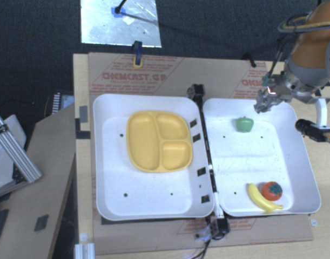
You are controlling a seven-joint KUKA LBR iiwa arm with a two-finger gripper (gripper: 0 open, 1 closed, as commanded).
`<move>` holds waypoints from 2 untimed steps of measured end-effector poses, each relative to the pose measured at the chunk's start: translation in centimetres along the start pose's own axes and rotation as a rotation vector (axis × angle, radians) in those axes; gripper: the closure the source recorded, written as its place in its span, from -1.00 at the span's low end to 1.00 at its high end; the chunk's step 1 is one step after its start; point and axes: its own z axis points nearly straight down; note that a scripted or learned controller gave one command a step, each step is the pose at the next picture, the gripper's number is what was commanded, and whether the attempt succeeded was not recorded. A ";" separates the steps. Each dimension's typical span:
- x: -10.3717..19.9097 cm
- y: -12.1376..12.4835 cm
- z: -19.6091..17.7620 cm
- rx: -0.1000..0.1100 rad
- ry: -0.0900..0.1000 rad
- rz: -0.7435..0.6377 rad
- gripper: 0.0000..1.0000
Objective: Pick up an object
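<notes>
A small green fruit (244, 124) lies near the back of the right bin (286, 161). At that bin's front right corner a yellow banana (260, 199) rests against a red tomato (271, 190). The gripper (263, 102) hangs over the back edge of the right bin, just up and right of the green fruit and apart from it. Nothing shows between its fingers.
A yellow three-compartment plate (158, 141) lies in the left bin (113, 193). A black clip strip (203, 144) runs between the two bins. The arm's grey and orange body (316, 53) fills the upper right. A silver sheet (120, 14) lies beyond the bench.
</notes>
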 end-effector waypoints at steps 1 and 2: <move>5.5 0.4 1.0 0.001 0.002 -0.003 1.00; 11.5 0.8 1.7 0.002 0.003 -0.005 1.00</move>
